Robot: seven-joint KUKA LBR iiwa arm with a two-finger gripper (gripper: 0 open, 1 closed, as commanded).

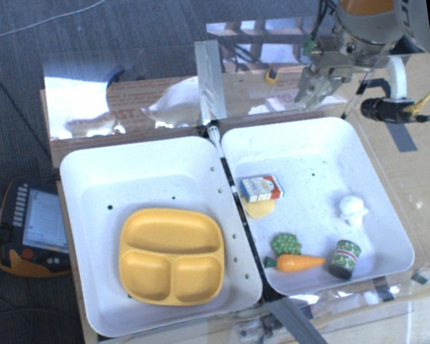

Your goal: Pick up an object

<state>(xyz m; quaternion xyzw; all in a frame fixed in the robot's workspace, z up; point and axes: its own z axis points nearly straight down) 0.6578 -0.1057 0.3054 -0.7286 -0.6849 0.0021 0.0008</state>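
Note:
The right bin (361,155) holds several small items: a white and red carton (261,188) lying on a yellow disc (259,207), a green broccoli piece (285,243), an orange carrot (300,262), a dark can with a green label (344,258) and a small white object (352,207). My gripper (312,90) hangs above the far rim of the right bin, well above and behind the items, with nothing seen between its fingers.
The left bin (89,186) holds a yellow sectioned tray (171,255). Shiny metal panels (209,80) stand behind both bins. A handheld pendant (35,226) lies on the floor to the left. A black cable part (386,108) hangs by the arm.

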